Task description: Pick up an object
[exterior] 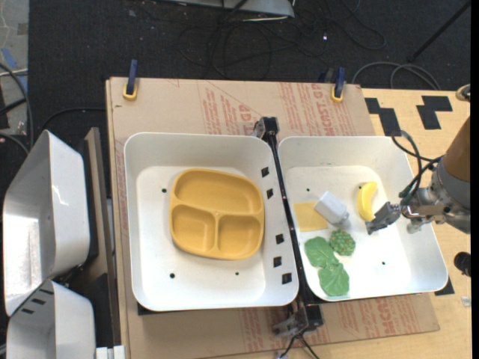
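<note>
In the right bin (pixel 419 271), the floor right of the gripper (pixel 383 219) lies bare. Its left half is crowded: banana (pixel 366 200), grey block (pixel 332 208), yellow slab (pixel 307 216), green pieces (pixel 329 264). The yellow tray (pixel 217 213) fills the left bin's (pixel 142 200) middle.

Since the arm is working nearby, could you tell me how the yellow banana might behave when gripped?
The banana looks like smooth moulded plastic, so probably stiff, light and slightly slippery. Its curve may let it rock or pivot if pushed. It lies close beside the grey block, which could crowd a grasp.
</note>
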